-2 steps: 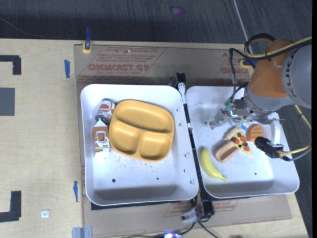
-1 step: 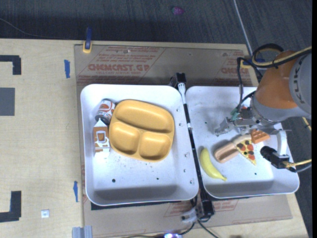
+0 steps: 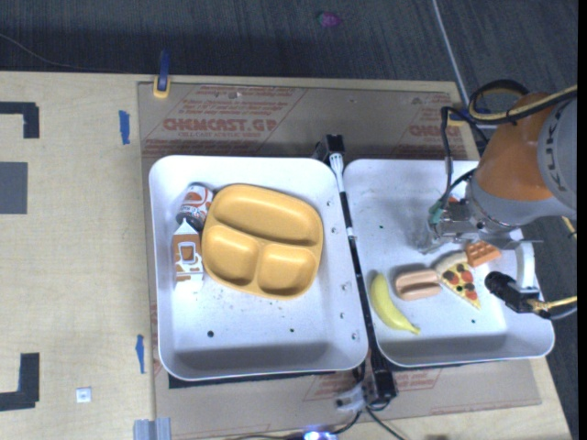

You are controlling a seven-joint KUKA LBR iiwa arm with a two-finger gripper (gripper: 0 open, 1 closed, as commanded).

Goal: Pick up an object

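the tool [image 3: 451, 223] hangs above the right bin [image 3: 394, 186], its state i cannot tell, so it should go straight down on the toy hot dog [image 3: 417, 282], away from the banana [image 3: 390, 305].

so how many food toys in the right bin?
3: banana near its left wall, hot dog beside it, pizza slice right of that. The arm may hide more.

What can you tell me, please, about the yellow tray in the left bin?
The tray is a mustard-yellow, smooth, plastic-looking dish with rounded corners and three compartments: one long one across the top and two smaller ones below. It lies open side up, slightly tilted, in the upper middle of the left bin. Its left edge appears to touch or overlap the can and small carton.
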